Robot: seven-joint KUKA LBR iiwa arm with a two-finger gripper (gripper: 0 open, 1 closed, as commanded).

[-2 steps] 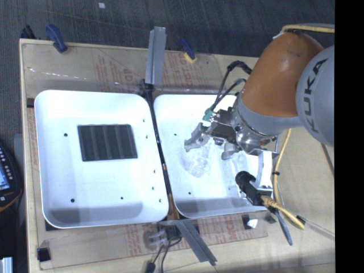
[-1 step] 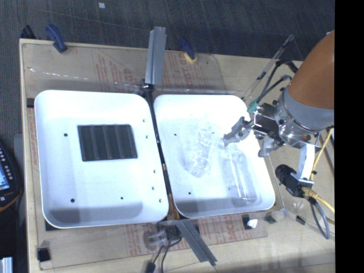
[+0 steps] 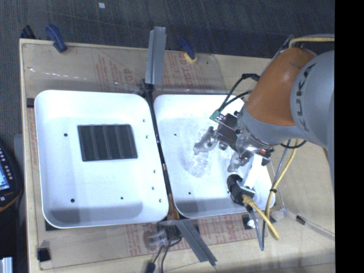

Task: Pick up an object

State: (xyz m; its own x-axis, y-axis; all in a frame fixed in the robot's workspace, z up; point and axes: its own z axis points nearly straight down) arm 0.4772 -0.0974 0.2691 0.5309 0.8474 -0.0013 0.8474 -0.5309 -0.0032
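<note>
1. Your big grey arm (image 3: 301, 101) with the orange band is closest to the camera, over the right bin (image 3: 176, 152).
2. You can read "KUKA" on its grey side.
3. Your gripper (image 3: 219, 152) hangs low in the right bin, fingers spread apart.
4. You can see a clear see-through object (image 3: 198, 165) just beside the left finger; it is not pinched between them.
5. Your left bin (image 3: 57, 169) has a dark ribbed panel (image 3: 107, 142) in it.

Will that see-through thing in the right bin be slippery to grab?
Probably. The clear plastic object looks smooth and glossy, so it may slip from the end effector. It seems thin and hollow, so likely light and easily nudged along the right bin floor.
</note>
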